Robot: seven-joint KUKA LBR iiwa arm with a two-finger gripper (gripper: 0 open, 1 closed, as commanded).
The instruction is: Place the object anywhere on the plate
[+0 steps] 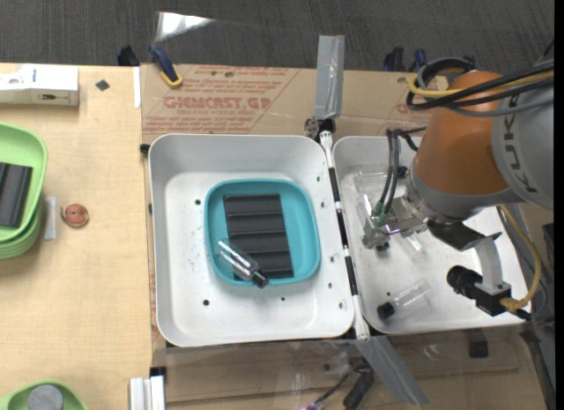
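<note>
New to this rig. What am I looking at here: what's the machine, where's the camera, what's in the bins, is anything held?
One fixed camera looks down at a slant on a bench. The grey arm with the orange band is a KUKA iiwa, reaching in from the right over the right white bin. Its gripper hangs low in that bin; I cannot tell whether it holds anything. A small clear item lies on that bin's floor. The left white bin holds a teal plate with a dark ribbed block on it, and a clear tube with a dark cap lying across the plate's near edge.

Black ribbed block [257, 234] crowds the teal plate [305, 223].
</note>
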